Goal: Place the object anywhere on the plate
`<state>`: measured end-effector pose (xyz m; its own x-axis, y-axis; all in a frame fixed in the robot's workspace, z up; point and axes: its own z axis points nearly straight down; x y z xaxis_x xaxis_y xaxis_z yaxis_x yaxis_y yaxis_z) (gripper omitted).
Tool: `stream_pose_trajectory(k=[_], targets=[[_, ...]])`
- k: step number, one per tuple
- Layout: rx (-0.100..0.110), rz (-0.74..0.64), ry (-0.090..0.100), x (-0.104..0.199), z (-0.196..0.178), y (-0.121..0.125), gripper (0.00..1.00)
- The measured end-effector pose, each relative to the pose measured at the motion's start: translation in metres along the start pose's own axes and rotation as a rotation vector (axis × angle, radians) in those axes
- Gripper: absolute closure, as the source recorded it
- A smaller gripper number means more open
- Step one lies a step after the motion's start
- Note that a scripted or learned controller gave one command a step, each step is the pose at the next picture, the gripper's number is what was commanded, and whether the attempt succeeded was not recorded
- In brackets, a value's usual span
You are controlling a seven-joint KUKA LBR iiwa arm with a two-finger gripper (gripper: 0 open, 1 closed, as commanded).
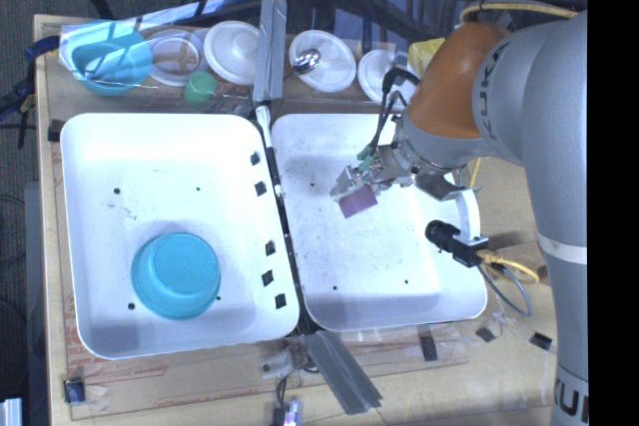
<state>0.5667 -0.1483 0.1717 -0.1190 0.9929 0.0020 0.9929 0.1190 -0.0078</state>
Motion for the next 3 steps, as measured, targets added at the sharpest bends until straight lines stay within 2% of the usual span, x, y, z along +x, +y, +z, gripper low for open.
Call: stream_pose_trajectory(k=[1, 2, 3], targets=[[0.000, -0.034, -0.001, 0.073, -0.016, 0.020, 1.00], [0.003, -0.014, -0.001, 0.162, -0.015, -0.048, 1.00], [0.004, -0.166, -0.002, 0.221, -0.015, -0.065, 1.00]])
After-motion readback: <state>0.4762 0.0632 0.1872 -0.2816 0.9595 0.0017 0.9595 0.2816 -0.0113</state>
